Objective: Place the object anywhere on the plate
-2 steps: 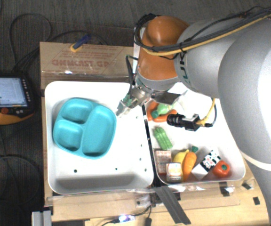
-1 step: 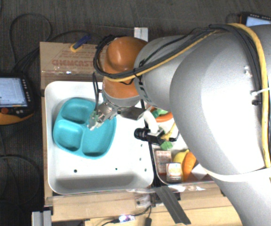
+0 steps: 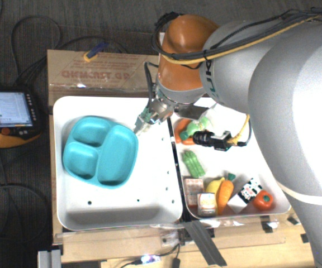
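Note:
A teal plate (image 3: 100, 151) with three compartments lies in the left white bin (image 3: 150, 200), towards its left side. My gripper (image 3: 142, 123) hangs from the orange-banded wrist over the left bin, just off the plate's upper right rim. A small greenish patch (image 3: 146, 116) shows at the gripper. It is too small to tell whether it is a held thing or part of the gripper.
The right bin (image 3: 277, 204) holds toy food: a green vegetable with an orange piece (image 3: 190, 129), a green pickle (image 3: 193, 163), a carrot (image 3: 225, 193), a yellow piece (image 3: 212, 184), a red tomato (image 3: 263, 200) and small boxes (image 3: 193, 186). The arm covers the right bin's far side.

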Robot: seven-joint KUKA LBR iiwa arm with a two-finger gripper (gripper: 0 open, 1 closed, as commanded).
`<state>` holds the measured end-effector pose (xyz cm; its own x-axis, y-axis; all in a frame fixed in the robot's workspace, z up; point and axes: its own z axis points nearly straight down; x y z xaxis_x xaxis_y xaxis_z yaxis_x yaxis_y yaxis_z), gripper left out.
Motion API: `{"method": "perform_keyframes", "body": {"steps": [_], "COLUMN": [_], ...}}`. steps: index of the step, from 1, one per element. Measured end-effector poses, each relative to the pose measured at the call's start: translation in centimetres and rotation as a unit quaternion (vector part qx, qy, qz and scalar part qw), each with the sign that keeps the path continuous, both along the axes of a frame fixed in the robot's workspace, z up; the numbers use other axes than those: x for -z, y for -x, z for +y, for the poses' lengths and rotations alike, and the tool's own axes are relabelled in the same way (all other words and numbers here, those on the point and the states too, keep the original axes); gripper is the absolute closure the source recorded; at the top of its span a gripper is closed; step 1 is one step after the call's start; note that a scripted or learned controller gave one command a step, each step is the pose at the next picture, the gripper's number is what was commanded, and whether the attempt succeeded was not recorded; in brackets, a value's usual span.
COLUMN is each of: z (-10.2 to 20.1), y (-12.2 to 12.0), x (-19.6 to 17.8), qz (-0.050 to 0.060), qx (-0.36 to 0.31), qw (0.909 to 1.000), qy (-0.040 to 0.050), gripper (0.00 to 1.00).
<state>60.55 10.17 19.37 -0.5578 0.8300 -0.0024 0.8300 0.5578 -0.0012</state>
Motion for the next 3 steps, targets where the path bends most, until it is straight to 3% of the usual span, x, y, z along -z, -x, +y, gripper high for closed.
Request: {"method": "perform_keyframes", "body": {"steps": [1,2,3], "z": [7.5,-2.1,3.2], "y": [1.4,7.1,2.6], "x": [7.2,1.0,-0.8], "qz": [-0.001,0.001,0.0], "qx": [-0.108,-0.109,-0.121], "qw": [0.9941,0.994,0.9926], "qy": [0.0012,0.0001,-0.0015], "gripper": [1.0,1.0,1.0]}}
